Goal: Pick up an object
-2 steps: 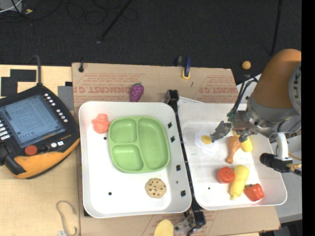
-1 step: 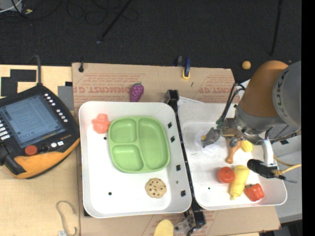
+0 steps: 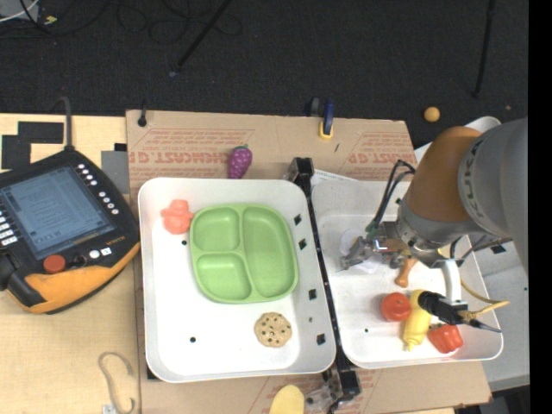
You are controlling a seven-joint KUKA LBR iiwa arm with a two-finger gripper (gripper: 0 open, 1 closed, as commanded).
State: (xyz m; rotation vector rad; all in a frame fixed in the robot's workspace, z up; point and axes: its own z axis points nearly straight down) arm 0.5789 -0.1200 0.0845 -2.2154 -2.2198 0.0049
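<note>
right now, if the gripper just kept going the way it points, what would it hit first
Likely the bare floor of the right bin: the gripper points down-left there, with no toy under it. Depth is hard to judge from this slanted view.

Bulky grey arm [image 3: 504,175] with an orange band [image 3: 435,179], thin black cables and metal fingers [image 3: 355,253].

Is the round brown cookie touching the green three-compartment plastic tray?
Apart. The camera view shows bare white bin floor between the cookie and the green tray's lower rim.
</note>
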